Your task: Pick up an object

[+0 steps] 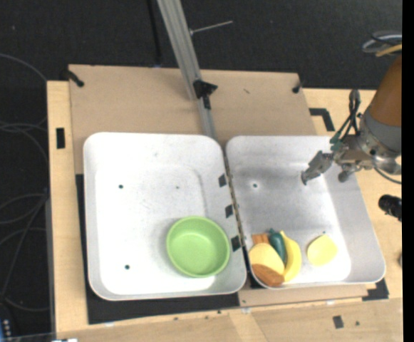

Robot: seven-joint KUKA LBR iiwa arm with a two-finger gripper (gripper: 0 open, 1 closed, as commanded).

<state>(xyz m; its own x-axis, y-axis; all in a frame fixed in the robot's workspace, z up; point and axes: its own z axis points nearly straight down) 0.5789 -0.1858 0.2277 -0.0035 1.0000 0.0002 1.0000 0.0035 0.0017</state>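
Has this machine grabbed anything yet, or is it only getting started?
Nothing looks picked up yet. The gripper hangs over the right bin near its upper right corner with nothing between its fingers. The yellow piece and the pile of toy food lie at the bin's near edge, and the green bowl sits in the left bin. Reaching, gripping and lifting all remain.

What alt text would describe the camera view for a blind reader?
The gripper hangs above the right bin, holding nothing. A pile of toy food and a yellow piece lie near that bin's front edge; a green bowl sits in the left bin.
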